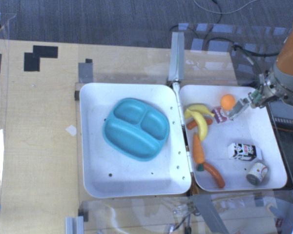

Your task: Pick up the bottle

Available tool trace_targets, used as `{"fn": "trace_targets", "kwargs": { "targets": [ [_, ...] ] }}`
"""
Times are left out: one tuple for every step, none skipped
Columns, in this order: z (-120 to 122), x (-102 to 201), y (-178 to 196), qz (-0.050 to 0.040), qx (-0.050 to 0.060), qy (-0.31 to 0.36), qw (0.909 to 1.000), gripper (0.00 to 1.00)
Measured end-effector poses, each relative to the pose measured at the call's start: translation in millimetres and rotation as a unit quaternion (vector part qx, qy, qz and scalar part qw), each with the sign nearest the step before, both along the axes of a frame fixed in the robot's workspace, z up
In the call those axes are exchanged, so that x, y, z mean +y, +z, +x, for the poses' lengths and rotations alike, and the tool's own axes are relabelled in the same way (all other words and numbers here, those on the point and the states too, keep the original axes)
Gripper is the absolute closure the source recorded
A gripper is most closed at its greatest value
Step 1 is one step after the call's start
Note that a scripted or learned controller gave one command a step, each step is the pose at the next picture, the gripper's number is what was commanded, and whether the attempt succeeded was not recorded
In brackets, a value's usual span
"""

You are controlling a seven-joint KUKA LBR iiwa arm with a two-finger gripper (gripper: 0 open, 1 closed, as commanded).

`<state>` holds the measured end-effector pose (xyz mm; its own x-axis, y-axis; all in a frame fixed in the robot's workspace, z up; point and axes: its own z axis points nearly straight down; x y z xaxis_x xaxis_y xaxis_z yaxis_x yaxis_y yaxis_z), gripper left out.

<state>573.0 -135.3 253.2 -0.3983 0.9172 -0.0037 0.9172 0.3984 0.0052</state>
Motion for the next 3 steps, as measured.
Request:
{"fn": "trace_targets", "kwargs": {
  "targets": [
    [-42.2, 25.6, -111.0, 0.0010, 0.003, -0.013, 0.9999, 0.00],
    [-60.6, 2.8, -22.2, -0.0007, 0.000, 0.105, 0.9945, 0.00],
    [-81.3, -71.1, -154.7, -0.0011, 0.000, 0.137, 0.9906, 0.00]
  ]
}}
